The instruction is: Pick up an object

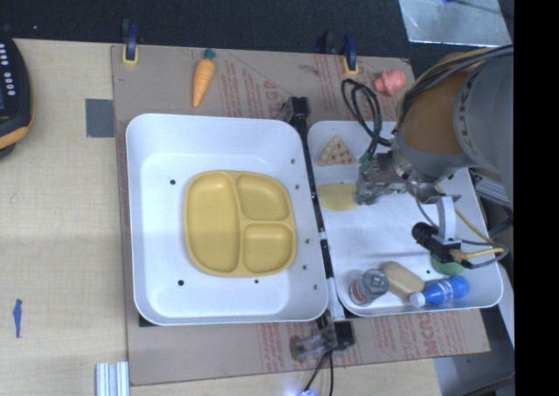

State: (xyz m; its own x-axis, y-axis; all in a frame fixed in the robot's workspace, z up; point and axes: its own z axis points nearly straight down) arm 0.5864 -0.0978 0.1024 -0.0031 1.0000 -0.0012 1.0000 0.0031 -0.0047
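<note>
My gripper (367, 189) hangs low over the upper left part of the right bin (384, 237). Right beside it on the left lies a flat pale yellow disc (335, 198), whose right edge the gripper covers. Just above the disc sits a triangular pizza-slice toy (334, 153). Along the bin's front edge lie a small grey can (369, 285), a tan block (403, 280) and a blue bottle (441, 291). A green piece (448, 267) shows behind the bottle.
The left bin (157, 211) holds a yellow divided plate (239, 222). A toy carrot (203, 78) and a pink object (391, 81) lie on the board behind the bins. Black cables (362, 110) loop above the right bin.
</note>
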